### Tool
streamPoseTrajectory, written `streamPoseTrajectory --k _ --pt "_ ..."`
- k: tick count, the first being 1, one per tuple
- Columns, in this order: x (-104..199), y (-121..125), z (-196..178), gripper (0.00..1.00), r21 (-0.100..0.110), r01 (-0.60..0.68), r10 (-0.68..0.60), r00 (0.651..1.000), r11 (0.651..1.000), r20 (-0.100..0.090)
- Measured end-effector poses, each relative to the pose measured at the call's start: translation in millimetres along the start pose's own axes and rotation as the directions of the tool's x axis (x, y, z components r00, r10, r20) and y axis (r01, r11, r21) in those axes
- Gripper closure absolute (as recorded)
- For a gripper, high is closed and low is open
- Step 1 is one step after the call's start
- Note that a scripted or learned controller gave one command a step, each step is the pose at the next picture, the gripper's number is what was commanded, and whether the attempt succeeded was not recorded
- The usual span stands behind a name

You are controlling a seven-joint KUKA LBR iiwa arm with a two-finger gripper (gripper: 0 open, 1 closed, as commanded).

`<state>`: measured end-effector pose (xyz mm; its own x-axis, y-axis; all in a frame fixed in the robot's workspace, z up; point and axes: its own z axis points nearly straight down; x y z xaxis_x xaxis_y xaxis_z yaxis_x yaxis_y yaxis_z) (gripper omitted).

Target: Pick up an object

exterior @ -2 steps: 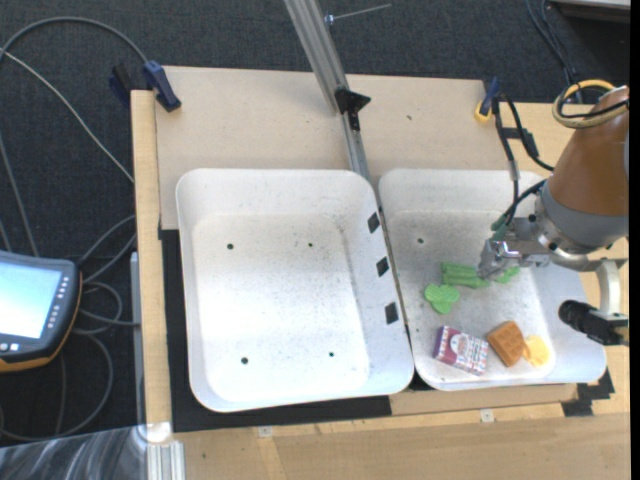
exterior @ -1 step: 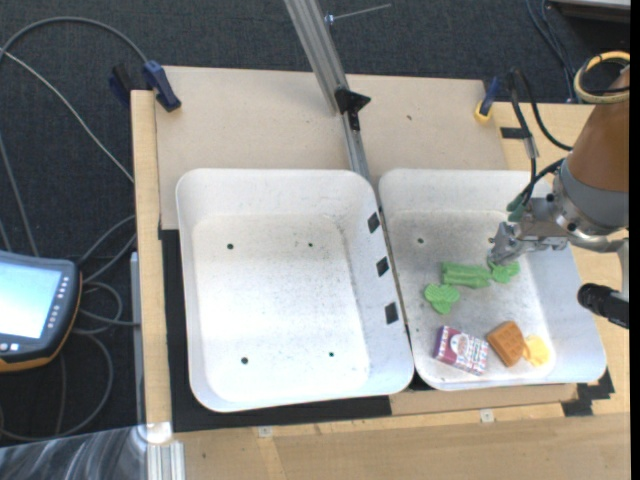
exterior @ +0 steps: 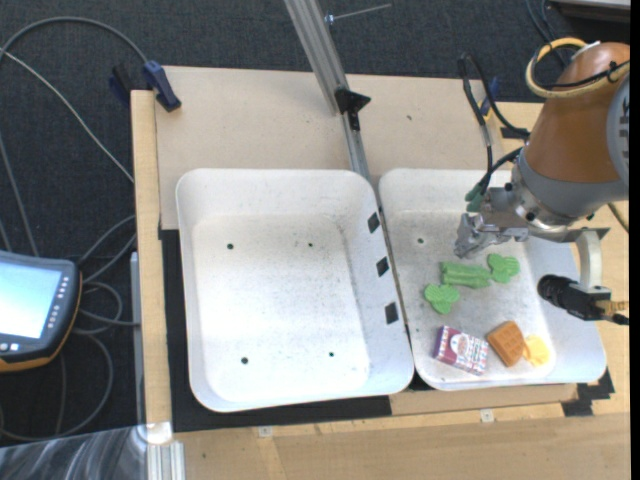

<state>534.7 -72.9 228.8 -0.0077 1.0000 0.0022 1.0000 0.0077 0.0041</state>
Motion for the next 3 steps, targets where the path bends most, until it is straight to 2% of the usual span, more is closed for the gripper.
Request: streamPoseTrajectory --k 2,3 --pt "112.1 21.5 -11.3 1.0 0.002 0.0 0.0 1.0 1.0 0.0" --pt "165.7 20.9 -19.5 1.0 0.003 0.0 0.001 1.0 1.0 0.0"
